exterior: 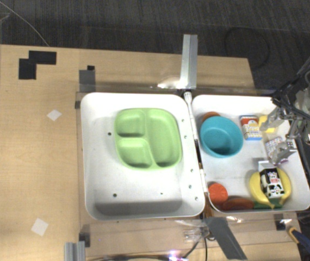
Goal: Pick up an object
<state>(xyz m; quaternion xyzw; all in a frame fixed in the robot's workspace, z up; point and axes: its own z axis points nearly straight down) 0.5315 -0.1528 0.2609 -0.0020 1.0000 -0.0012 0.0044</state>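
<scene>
Two bins: shallow white bins sit side by side on the counter (30, 162), the left bin (98, 200) and the right bin (306, 197) touching along their shared inner edge.
Left bin: a green divided plate (147, 137) lies near its middle, toward the far edge.
Right bin, far-left corner: a blue bowl (221, 136) stands upright, with a brown object (210, 115) partly hidden just behind it.
Right bin, far edge: a small red-and-white box (250, 128) lies just beside the bowl, with a yellow piece (264, 123) at its right side.
Right bin, near-left corner: an orange ball (217, 191) touches a dark red object (237, 203) along the near edge.
Right bin, near-right corner: a yellow banana-like object (259, 188) curves around a black-and-white item (272, 182).
Arm: it enters over the right bin's right edge.
Gripper (279, 148): it hangs above the right half of the right bin, between the box and the yellow object; whether its fingers are apart or together cannot be told, and nothing is visibly held.
</scene>
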